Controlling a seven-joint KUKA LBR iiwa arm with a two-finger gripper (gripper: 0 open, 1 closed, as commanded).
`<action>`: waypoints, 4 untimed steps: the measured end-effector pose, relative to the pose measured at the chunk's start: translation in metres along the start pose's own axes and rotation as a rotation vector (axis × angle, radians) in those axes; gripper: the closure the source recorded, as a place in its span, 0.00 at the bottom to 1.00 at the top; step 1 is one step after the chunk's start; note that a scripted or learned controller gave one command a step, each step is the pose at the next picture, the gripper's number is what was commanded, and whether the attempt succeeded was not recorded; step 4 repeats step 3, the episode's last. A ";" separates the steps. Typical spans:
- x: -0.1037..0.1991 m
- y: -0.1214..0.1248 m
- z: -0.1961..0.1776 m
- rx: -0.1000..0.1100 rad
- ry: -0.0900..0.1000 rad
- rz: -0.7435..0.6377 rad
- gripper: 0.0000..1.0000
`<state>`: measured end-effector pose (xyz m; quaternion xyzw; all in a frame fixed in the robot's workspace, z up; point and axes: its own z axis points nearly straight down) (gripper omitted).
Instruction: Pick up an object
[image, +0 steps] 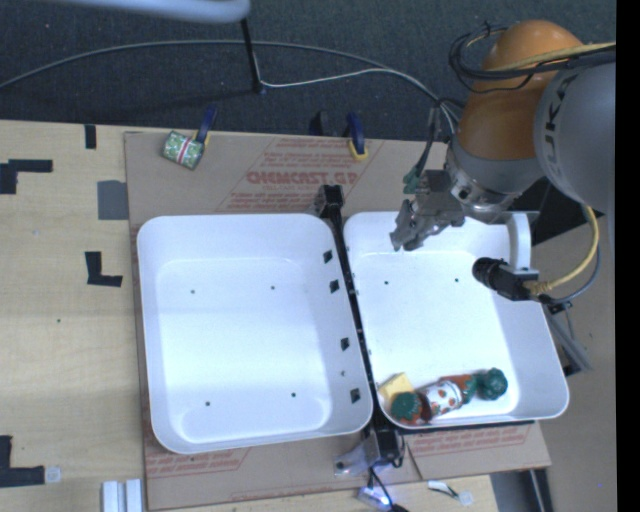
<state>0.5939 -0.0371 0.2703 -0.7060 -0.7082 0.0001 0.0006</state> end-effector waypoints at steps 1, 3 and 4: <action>0.037 -0.025 0.009 0.000 0.000 0.000 1.00; 0.126 -0.062 0.040 0.002 -0.001 -0.001 1.00; 0.126 -0.062 0.040 0.002 -0.001 -0.001 1.00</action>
